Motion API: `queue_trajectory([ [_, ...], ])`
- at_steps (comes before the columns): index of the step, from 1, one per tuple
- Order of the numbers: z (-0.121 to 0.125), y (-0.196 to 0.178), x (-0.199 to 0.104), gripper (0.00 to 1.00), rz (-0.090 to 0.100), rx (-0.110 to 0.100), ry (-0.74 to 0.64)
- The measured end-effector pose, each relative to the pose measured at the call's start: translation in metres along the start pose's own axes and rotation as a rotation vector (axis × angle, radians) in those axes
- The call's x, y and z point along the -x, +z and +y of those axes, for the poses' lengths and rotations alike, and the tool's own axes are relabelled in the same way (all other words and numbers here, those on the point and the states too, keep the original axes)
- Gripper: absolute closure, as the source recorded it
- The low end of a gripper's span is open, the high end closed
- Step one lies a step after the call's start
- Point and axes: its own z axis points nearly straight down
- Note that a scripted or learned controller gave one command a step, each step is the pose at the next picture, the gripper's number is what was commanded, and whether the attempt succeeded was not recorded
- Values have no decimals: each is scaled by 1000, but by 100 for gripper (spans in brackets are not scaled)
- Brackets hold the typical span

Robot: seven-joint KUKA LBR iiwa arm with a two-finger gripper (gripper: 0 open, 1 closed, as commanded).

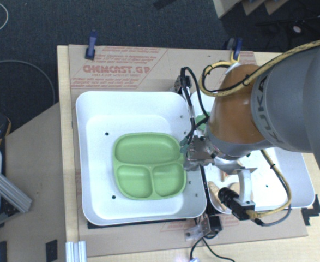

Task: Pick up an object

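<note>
A green divided tray [149, 165] lies flat in the left white bin [94, 146]. The hand [191, 150] sits at the tray's right edge; whether it is clenched cannot be told

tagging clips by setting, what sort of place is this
Most likely a robotics lab or test bench: a grey and orange robot arm over white bins on a clamped board, loose cables, dark carpet.
</note>
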Motion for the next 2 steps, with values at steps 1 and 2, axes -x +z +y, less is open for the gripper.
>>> queue_trajectory([
  [1, 27, -218, -32, 100, 2, 30, 1],
  [2, -1, -245, 14, 100, -3, 16, 10],
])
